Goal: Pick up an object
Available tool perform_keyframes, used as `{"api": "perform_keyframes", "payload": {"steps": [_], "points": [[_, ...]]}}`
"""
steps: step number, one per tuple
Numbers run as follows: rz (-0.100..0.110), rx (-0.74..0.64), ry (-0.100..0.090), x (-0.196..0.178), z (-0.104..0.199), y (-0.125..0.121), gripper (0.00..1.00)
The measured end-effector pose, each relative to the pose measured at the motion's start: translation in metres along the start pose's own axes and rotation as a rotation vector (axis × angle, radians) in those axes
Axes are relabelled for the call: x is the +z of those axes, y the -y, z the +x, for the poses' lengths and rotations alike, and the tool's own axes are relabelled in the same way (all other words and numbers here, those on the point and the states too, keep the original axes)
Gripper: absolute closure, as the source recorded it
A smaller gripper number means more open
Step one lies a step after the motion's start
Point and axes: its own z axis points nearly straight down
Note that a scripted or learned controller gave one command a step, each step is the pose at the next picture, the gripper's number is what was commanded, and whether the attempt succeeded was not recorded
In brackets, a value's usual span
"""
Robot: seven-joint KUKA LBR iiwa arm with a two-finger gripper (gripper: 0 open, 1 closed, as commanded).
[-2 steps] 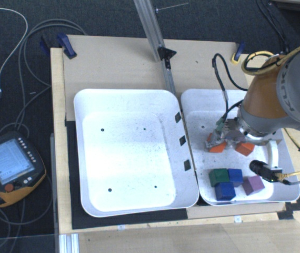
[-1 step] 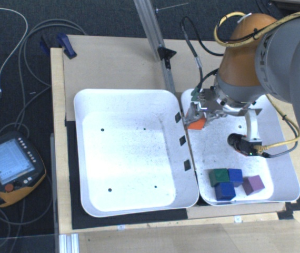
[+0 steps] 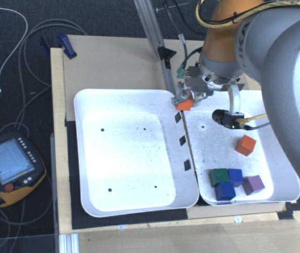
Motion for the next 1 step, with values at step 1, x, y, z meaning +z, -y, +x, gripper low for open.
{"api": "perform_keyframes", "payload": {"steps": [1], "points": [[0.007,0.007,0.002,0.0025,-0.0167,0.0026,1.00]]}}
